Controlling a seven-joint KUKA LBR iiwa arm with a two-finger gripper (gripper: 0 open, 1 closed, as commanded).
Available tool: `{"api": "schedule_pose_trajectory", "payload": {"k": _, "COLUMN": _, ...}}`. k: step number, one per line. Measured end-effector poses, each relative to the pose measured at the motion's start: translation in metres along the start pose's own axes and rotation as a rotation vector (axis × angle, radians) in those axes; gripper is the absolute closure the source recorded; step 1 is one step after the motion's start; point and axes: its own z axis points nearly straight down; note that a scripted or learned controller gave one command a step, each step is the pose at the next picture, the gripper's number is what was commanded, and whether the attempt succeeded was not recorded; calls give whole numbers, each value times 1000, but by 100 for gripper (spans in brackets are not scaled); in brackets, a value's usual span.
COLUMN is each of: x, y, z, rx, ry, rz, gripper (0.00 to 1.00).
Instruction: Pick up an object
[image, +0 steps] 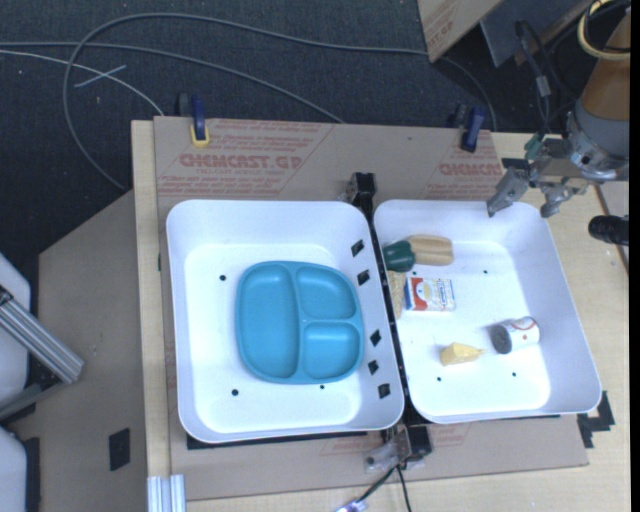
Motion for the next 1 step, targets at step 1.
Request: {"api": "schedule_pose_trajectory", "payload": {"k": 1, "x": 1, "y": 2, "z": -9, "rx": -13, "ry": -2, "rz": -3, "gripper": 0}}
